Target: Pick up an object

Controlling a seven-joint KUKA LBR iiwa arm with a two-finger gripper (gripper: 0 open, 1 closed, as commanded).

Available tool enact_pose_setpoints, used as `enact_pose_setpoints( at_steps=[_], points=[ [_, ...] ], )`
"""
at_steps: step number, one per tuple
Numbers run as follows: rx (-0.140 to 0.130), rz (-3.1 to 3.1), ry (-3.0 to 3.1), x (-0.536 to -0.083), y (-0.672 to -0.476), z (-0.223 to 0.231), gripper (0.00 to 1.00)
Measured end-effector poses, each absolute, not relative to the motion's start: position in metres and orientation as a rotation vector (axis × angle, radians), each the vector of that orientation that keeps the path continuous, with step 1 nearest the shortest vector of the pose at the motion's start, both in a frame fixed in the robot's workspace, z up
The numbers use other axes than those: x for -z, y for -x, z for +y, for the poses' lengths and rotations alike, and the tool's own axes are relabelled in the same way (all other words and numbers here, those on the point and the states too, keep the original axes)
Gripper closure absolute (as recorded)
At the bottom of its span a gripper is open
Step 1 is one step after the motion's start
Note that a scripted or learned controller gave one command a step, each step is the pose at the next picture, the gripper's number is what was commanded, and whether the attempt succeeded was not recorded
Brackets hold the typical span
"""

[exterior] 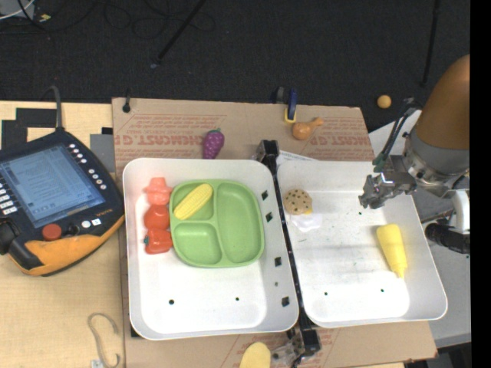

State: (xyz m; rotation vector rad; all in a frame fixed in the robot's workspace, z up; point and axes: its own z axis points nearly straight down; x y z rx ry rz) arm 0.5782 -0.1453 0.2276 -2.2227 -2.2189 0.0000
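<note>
Near the right bin's [337,313] far right side lies a yellow toy [392,249], long and tapered, resting flat on the bin floor close to the right wall. Task names no particular object; this one is the likeliest target, being nearest the claw [374,192].

Claw hangs above the same bin's upper right part, up-left of the yellow toy and apart from it. Nothing seen between its parts. Whether it stands apart or together cannot be told at this angle; it reads as a dark cluster. Grey arm [445,121] with orange band enters from the right.

Second candidate: a round cookie-like piece [298,200] near the bin's upper left, beside the divider, with a small pale scrap just below it.

Left bin [199,313] holds a green divided plate [219,225] with a yellow corn toy [192,201] in its upper left compartment; red and orange-pink pieces [156,217] sit just beside the plate's left edge.

On the worktop outside the bins: purple grape toy [213,142], orange toy [306,128], a pendant controller [54,198] far left.

Step judged: approach, before any grasp. Next move calls for shifting over the yellow toy, aligning across its narrow width, then descending. Risk: the rounded shape may roll or slip toward the wall.
</note>
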Motion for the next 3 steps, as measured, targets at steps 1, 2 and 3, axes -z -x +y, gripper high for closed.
enact_pose_setpoints(
  at_steps=[1,2,3],
  points=[
    [0.003,-2.224,2.219,-0.234,-0.608,-0.112,1.0],
    [0.001,-2.223,2.218,-0.222,-0.634,-0.078,1.0],
    [0.001,-2.221,2.222,-0.237,-0.644,-0.074,1.0]
  ],
)
